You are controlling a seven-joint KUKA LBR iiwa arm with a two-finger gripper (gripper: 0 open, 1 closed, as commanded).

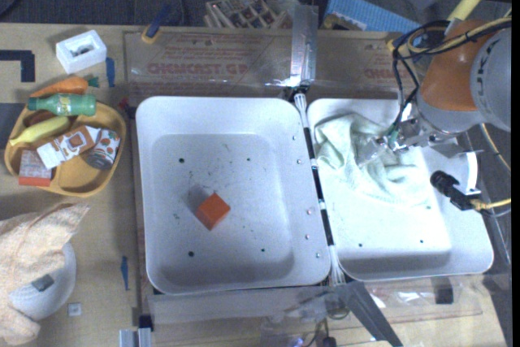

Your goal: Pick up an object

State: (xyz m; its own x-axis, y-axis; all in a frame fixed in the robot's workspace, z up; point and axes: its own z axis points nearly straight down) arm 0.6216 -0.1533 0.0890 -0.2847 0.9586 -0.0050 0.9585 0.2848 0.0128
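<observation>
Cloth (357, 154), pale green, lies crumpled under the gripper (388, 144); its grip cannot be told.

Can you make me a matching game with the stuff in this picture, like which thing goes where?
Things:
1. small orange cube
2. crumpled pale green cloth
3. green plastic bottle
4. robot gripper

Places:
A. over the cloth in the right bin
B. yellow bowl beside the bins
C. left white bin
D. right white bin

Pairs: 1-C, 2-D, 3-B, 4-A
</observation>
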